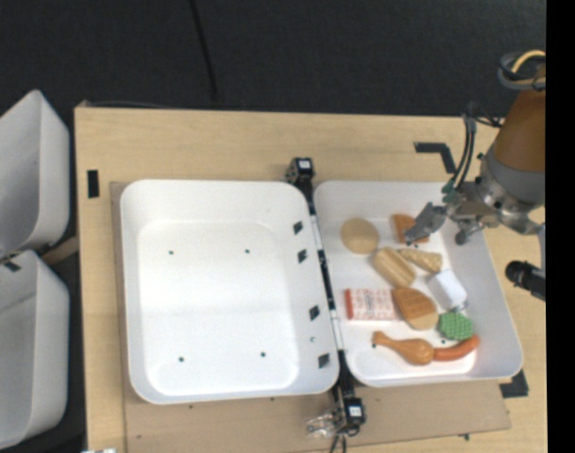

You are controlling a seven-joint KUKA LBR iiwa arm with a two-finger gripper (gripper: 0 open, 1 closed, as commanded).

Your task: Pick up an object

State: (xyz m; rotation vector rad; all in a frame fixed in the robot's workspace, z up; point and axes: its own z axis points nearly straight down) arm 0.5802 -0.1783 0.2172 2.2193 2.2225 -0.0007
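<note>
White right bin on the tan desk holds the lot: round beige bun, bread loaf, red-and-white packet, brown roll, white block, green piece, orange drumstick-like item, possibly a carrot. Claw hovers over the bin's far right part, fingers spread wide, nothing between them. Left bin adjoins.

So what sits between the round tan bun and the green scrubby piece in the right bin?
In the camera view, between the round tan bun and the green scrubby piece lie an elongated tan bread roll and a brown toast-like slice.
</note>
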